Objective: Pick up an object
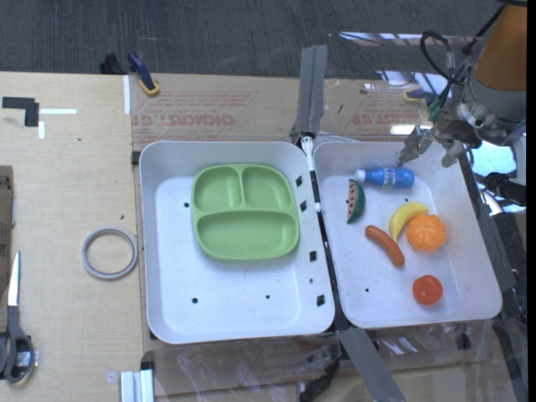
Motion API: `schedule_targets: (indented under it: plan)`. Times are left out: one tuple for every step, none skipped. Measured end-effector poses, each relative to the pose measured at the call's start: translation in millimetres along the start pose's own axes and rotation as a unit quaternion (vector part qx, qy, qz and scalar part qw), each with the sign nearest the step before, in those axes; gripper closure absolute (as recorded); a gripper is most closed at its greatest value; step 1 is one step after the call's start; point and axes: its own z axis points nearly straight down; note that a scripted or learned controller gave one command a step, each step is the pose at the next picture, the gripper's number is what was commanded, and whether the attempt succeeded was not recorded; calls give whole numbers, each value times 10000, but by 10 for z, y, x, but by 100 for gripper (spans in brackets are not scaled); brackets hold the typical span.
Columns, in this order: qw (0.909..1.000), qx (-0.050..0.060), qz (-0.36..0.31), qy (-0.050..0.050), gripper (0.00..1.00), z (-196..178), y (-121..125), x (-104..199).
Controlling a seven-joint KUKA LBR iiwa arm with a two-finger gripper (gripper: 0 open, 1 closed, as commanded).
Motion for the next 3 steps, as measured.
schedule_targets:
  plan:
    - [9980, -2, -632, 5, 0, 1047, -365, -321]
    - [10000, -7, -98, 3, 0, 1543, -143, -371]
    - [10000, -4, -88, 5, 100, 1460, -142, -378]
